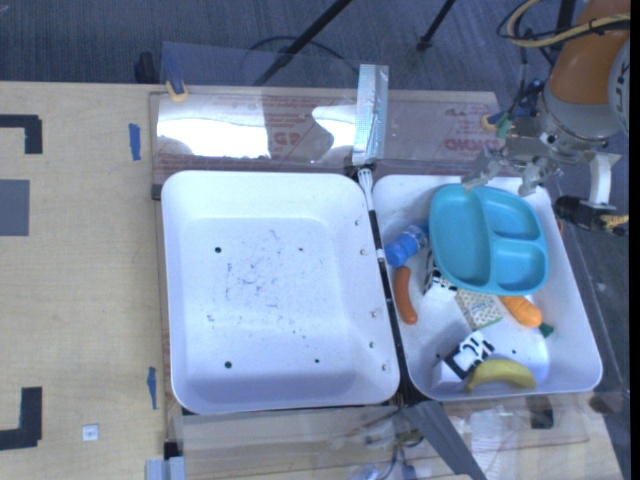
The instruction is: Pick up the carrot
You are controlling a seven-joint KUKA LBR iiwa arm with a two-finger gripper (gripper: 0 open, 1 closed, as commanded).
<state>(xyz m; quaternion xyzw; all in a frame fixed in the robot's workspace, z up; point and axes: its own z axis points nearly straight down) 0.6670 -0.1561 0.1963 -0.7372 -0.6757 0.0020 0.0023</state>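
Arm is reaching in from the right, with the gripper (508,176) hovering over the far edge of the right bin (580,313), just beyond the blue plate (488,238). Fingers (478,177) are looking spread apart and gripping nothing.

The carrot (521,311) is lying in the right bin near its right edge, just in front of the plate's near rim, with its green end pointing to the near right. It is sitting well apart from the gripper, with the plate between them.

A patterned card (481,310) is lying just left of the carrot. A banana (500,373) is lying at the bin's near edge, beside a black-and-white item (468,354). An orange sausage (404,296) is lying along the bin's left edge, with a blue bottle (404,246) just beyond it.

The left bin (270,288) is sitting beside the right one, the two touching along their inner edges.
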